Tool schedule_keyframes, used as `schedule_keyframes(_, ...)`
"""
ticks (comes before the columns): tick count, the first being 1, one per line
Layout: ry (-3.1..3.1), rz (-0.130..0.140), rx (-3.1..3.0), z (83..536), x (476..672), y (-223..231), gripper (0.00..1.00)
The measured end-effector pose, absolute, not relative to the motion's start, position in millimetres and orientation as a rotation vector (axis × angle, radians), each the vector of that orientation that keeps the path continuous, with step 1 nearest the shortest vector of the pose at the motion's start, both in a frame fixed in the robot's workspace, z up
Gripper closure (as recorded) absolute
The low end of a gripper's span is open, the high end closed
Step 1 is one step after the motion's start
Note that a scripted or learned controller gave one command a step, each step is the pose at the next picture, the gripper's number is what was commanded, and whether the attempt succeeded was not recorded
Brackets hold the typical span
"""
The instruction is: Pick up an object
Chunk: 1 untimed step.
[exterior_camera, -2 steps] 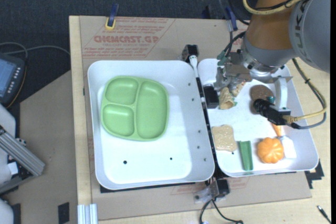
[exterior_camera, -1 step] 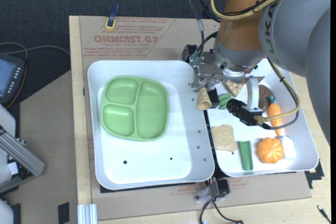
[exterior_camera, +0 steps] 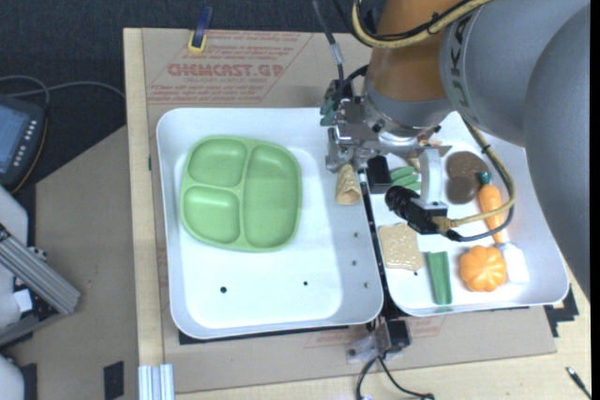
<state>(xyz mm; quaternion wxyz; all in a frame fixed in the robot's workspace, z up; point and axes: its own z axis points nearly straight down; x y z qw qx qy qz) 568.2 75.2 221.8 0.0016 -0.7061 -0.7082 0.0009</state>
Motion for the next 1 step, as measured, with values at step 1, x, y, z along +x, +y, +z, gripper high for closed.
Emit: schedule_keyframes(1,-2.219,0.004,-2.22,218.5,566.7,74.0,1.0)
